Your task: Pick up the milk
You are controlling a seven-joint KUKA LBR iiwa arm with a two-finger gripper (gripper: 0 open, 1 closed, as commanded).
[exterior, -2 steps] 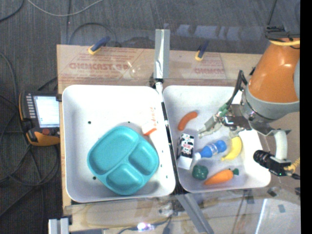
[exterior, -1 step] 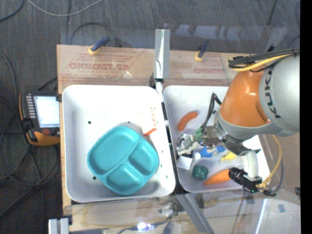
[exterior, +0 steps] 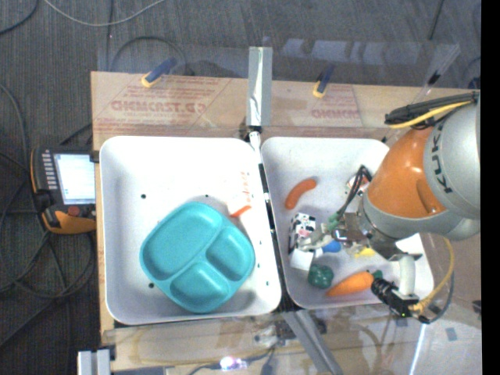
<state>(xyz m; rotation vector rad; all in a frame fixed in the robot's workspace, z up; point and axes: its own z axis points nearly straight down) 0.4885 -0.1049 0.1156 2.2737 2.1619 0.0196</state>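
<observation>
The milk (exterior: pixel 303 227) is a small white carton with black cow spots. It lies at the left side of the right bin (exterior: pixel 328 156), near the wall between the bins. My gripper (exterior: pixel 326 238) hangs low over the bin just right of the carton, close to it or touching it. The grey and orange arm (exterior: pixel 414 186) reaches in from the right and covers the bin's right part. Nothing shows the carton lifted off the bin floor.
Around the gripper lie a white block (exterior: pixel 301 259), a green piece (exterior: pixel 319 276), a carrot (exterior: pixel 351 284), a blue piece (exterior: pixel 333 248) and a yellow piece (exterior: pixel 362 251). An orange sausage (exterior: pixel 301 192) lies farther back. The left bin (exterior: pixel 125 170) holds a teal divided plate (exterior: pixel 198 256).
</observation>
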